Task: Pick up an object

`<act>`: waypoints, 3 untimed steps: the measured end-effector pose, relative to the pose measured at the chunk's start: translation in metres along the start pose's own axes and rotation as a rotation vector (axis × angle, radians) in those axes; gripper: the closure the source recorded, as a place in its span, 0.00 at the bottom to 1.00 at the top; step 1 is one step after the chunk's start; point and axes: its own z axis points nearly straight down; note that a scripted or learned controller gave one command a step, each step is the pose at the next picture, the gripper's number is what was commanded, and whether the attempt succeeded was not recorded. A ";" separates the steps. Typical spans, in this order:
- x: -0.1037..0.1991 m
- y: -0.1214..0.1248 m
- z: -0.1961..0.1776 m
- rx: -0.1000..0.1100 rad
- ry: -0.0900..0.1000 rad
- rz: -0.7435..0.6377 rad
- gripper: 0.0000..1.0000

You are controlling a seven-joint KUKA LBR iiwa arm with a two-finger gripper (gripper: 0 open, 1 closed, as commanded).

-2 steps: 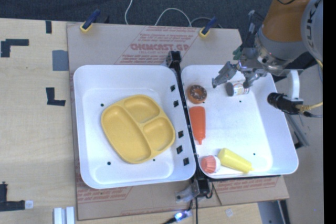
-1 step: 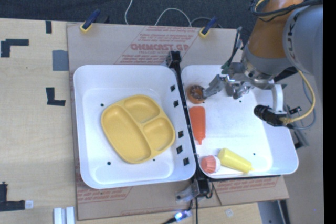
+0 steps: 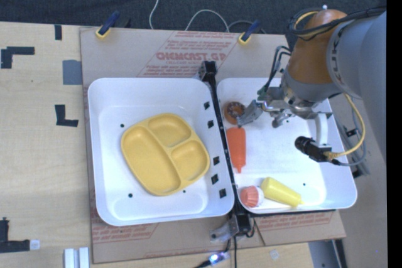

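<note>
Gripper (image 3: 251, 111), fingers hard to judge, hangs beside brown round piece (image 3: 234, 111), above orange carrot (image 3: 237, 147).

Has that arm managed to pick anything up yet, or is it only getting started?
Nothing looks lifted yet. The orange carrot, the yellow piece, the small red-and-white item and the brown round item all lie on the floor of the right bin. In hand: the tool is low in that bin, right beside the brown item. Left: gripping one object and raising it.
</note>
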 end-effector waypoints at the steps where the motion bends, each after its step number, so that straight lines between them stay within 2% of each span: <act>1: 0.003 -0.011 0.054 0.001 0.001 0.000 0.00; 2: 0.004 -0.010 0.041 -0.002 0.001 -0.002 1.00; 3: 0.001 -0.016 -0.019 -0.009 0.000 0.000 1.00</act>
